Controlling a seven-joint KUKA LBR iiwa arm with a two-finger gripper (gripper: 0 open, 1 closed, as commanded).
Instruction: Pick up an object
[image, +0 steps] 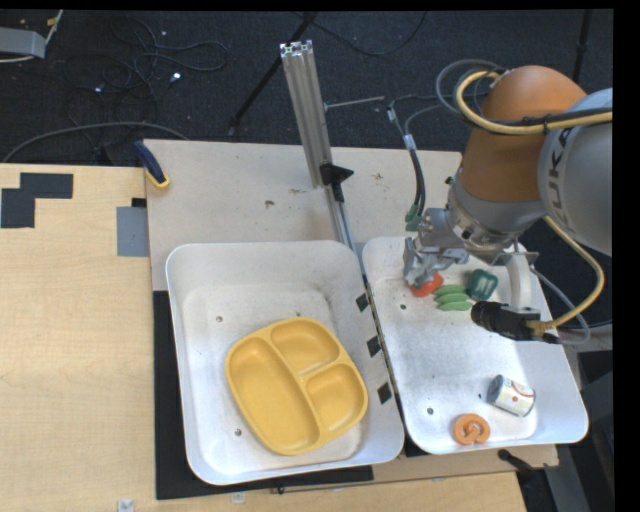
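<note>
Two white bins sit side by side: the left bin (190, 300) holds a yellow divided tray (296, 383), and the right bin (440, 400) holds the loose objects. The gripper (428, 265) is low over the right bin's far end, just above a red object (429, 285) (jaw state cannot be determined), with a green object (452, 297) beside it. Nearer the front lie a white cylinder (511, 396) and an orange ring (470, 429), well apart from the gripper.

no readable text, labels or numbers anywhere
</note>
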